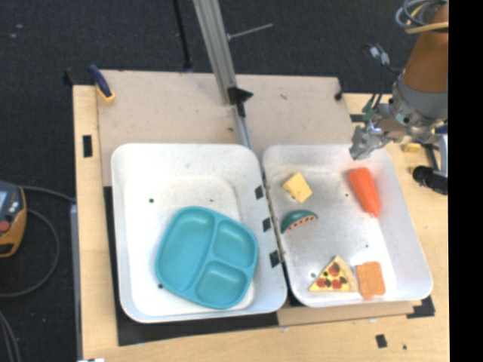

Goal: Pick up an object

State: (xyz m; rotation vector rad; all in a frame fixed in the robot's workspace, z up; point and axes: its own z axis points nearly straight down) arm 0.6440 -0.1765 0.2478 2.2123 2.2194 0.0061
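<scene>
The right bin (400, 274) holds an orange carrot (364, 190) at its upper right, a yellow cheese wedge (298, 187), a watermelon slice (297, 220) near the left wall, a pizza slice (333, 276) and an orange-brown toast piece (370, 279) at the front. My gripper (364, 143) hangs over the bin's back right corner, just above and behind the carrot's top end. Nothing shows between its fingers.
The left bin (136, 172) holds a teal divided plate (207, 256). A metal post (217, 44) rises from the board behind the bins. A black bracket strip (266, 217) sits between the two bins.
</scene>
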